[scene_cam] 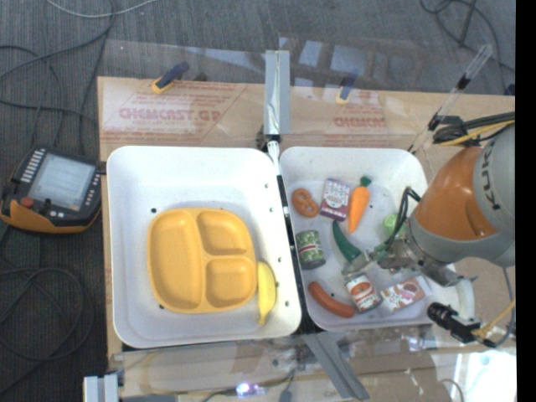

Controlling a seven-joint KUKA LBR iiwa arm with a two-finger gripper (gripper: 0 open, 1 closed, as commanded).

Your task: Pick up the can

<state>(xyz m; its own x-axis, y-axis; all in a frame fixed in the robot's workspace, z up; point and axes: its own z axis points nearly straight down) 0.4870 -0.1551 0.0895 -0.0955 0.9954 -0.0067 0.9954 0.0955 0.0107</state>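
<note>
Two cans sit in the right bin (410, 162). A dark can with a green label (310, 248) stands near the bin's left wall. A small red and white can (362, 292) lies near the front, between a brown sausage (330, 300) and a red and white packet (403, 293). My gripper (371, 260) hangs low over the bin, just above and behind the red and white can, and well to the right of the green can. The grey arm with its orange band (452, 203) covers the bin's right side. Nothing shows as held.
The right bin also holds a brown pretzel (305, 202), a purple box (336, 197), a carrot (358, 208), a green chili (344, 243) and a lime (390, 222). In the left bin (134, 174) lie a yellow divided tray (201, 258) and a banana (265, 290).
</note>
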